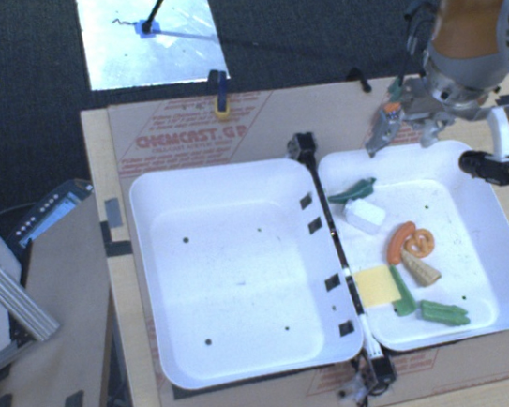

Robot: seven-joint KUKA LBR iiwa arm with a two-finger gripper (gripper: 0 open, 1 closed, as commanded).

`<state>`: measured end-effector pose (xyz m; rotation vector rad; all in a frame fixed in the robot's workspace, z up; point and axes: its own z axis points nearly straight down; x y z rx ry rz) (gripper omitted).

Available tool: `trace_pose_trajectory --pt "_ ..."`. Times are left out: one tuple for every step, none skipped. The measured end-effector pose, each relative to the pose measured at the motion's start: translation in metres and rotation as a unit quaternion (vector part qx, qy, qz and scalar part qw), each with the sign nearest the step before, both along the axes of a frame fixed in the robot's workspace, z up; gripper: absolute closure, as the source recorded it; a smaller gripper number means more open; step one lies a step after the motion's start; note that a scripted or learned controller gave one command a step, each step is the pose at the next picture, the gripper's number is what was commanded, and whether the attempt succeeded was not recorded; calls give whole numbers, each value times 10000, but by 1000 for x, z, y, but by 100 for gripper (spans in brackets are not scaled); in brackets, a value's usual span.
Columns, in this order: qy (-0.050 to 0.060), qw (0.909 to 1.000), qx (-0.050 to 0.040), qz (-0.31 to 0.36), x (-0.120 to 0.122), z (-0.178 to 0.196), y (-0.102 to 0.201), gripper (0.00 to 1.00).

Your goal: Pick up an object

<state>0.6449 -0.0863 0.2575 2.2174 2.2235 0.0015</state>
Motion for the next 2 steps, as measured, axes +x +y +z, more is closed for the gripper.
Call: trace_pose_trajectory --pt "56 10000 -10 -51 -27 -130 -100 0" --pt "-7 10000 -7 -9 -21 -162 -48 0"
